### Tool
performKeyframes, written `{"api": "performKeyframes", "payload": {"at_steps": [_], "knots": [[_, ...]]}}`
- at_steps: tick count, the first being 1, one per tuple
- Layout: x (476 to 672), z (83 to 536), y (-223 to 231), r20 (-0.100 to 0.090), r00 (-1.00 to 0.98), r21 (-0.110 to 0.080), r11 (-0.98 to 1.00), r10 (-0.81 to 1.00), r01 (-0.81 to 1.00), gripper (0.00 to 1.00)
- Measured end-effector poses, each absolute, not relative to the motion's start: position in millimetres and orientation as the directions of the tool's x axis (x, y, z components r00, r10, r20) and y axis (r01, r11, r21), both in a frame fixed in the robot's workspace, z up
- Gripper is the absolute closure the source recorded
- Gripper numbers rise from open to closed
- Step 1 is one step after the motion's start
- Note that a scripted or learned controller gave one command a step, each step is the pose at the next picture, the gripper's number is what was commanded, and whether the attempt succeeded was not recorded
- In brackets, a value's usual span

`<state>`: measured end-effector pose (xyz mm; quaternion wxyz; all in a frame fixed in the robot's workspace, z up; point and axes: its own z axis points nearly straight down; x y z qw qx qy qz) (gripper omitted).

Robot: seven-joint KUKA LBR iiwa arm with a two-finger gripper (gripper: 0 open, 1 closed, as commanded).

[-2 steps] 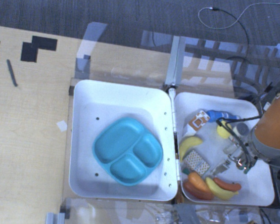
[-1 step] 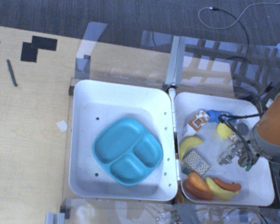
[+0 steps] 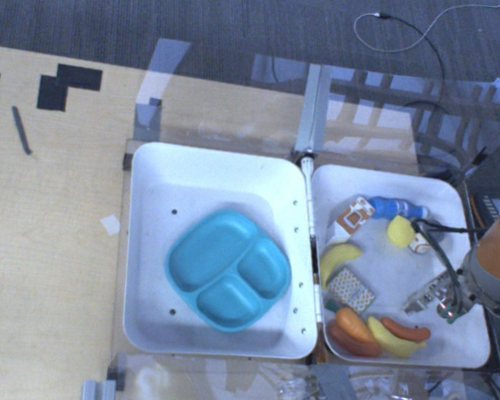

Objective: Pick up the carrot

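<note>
On the far left of the pale wooden bench point(image 3: 41, 244) lie black tape patches point(image 3: 66, 87) and a thin dark grey stick point(image 3: 21, 130). The left shallow white bin point(image 3: 154, 185) holds a blue plastic divided plate point(image 3: 228, 269), three compartments showing, set slightly askew near the bin's middle. In the right shallow white bin point(image 3: 462, 208), going rightward: a small orange-and-white carton point(image 3: 354, 214) at the far side, a curved yellow banana point(image 3: 339, 259) against the left wall, and a checked grey-patterned packet point(image 3: 351, 290) just near of it. The orange tapered carrot point(image 3: 350, 322) lies at the near left corner, atop a darker reddish piece point(image 3: 352, 343), touching a second yellow banana-like fruit point(image 3: 393, 337) with a red chilli-shaped item point(image 3: 407, 328) across it. Farther back sit a blue plastic bottle point(image 3: 396, 207) and a yellow lemon-like ball point(image 3: 400, 231). The metal two-finger gripper point(image 3: 436, 299) hangs over the bin's right side, apart from the carrot; its fingers seem slightly parted with nothing between them, though the view is blurry there.
</note>
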<state>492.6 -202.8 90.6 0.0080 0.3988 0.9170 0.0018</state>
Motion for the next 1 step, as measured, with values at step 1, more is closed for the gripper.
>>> {"api": "performKeyframes", "payload": {"at_steps": [1], "knots": [[492.2, 90.9, -175.8, -0.018, -0.630, 0.009, 0.630, 0.776, 0.776, 1.00]]}}
